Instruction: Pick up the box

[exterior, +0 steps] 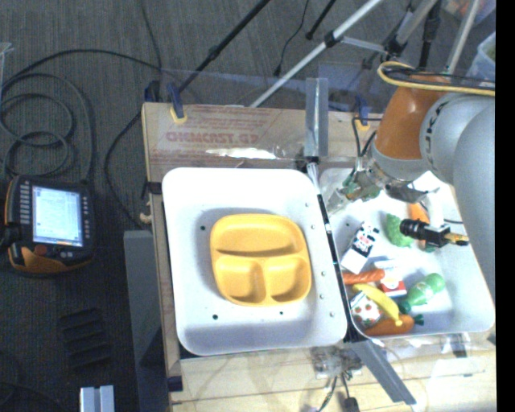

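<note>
Gripper point(356, 183) hangs over the right bin's point(480, 310) back-left corner; its opening I cannot tell. Near that bin's left wall lies the box point(361, 245), a small printed carton, probably light, stiff and crushable; take it across its narrow sides. Toy produce, a banana point(378, 300) included, crowds the front edge.

You're looking down on a robotics lab: a plywood bench point(241, 137) clamped at its far edge, two white bins point(181, 265) side by side on top, a teach pendant point(50, 221) on the grey carpet at left with black cables point(56, 96) looping beside it, and metal stand legs point(354, 24) crossing at far right.
</note>
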